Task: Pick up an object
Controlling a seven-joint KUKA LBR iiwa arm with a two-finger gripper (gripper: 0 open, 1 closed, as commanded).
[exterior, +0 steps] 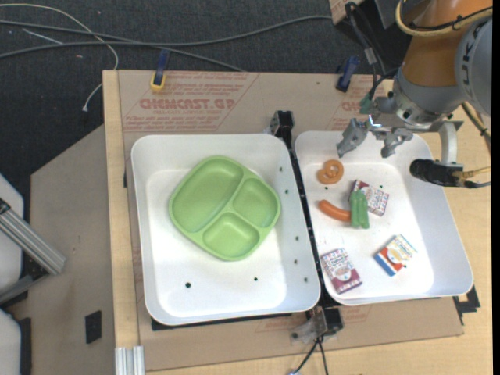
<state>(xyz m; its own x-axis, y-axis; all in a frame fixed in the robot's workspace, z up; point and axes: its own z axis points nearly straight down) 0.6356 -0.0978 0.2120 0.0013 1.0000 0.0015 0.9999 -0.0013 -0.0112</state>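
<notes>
My gripper [370, 141] hangs open over the back of the right bin [445, 233], its two fingers spread apart with nothing between them. Just below and to its left lies a small orange round piece [330, 172]. Further toward the front lie an orange sausage-shaped piece [334, 210], a green stick [358, 209] and a small red-and-white carton [376, 199]. Near the front of the bin lie a red-patterned packet [339, 268] and a blue, red and white box [394, 255].
The left bin [156, 287] holds a green divided plate [225, 207]. Black clamps sit between the bins at the back [282, 123] and at the front [320, 323]. Blue clips [348, 73] mark the cardboard's far edge. A black cable end [437, 171] juts over the right bin's right side.
</notes>
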